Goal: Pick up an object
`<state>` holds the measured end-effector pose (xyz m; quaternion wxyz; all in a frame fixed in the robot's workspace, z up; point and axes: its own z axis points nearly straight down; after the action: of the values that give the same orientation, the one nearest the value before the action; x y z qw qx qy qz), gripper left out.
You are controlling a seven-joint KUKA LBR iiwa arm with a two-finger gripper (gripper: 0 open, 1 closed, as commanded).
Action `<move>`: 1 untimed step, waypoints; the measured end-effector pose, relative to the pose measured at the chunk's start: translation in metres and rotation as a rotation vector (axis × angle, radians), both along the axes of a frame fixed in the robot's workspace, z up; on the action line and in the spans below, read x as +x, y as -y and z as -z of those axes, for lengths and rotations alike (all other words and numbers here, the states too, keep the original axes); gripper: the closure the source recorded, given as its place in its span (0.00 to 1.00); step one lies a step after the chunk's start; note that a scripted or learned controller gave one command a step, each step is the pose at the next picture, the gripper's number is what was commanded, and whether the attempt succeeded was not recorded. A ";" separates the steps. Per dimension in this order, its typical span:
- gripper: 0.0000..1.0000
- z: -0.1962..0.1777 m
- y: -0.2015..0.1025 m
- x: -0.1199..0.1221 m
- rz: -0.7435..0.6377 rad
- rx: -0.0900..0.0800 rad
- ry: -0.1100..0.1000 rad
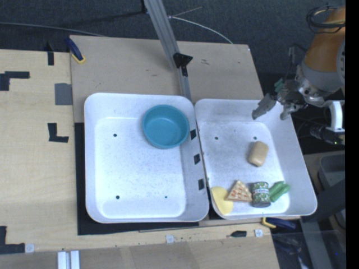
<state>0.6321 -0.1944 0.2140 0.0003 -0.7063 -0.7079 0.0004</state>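
Lower right of frame, along the near wall of the right bin (300, 167): yellow piece (221, 200) at the bin's lower-left corner, touching a tan waffle-patterned wedge (240, 192). Just right of the wedge, a small dark can (260, 194), then a green piece (279, 190) leaning against the can's right side. All four sit in a tight row. Above them, apart from the row, a tan rounded block (257, 153) lies near the middle of the right bin, tilted slightly.

Left bin (106, 167), center-left of frame: a blue bowl (165, 126) upright in its upper-right corner, close to the divider between bins.

Upper right of frame: gripper (273, 109) over the right bin's upper-right corner, fingers spread apart, nothing between them. It is well apart from the tan block and the row of items. Grey arm with orange band (325, 43) runs off the right edge above it.

A grey metal pole (165, 32) slants from the top center down to where the bins meet.
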 end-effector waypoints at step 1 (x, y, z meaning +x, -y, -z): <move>0.00 0.045 0.002 0.003 0.001 -0.001 -0.004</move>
<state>0.6354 -0.1968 0.1689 0.0015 -0.7065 -0.7077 0.0021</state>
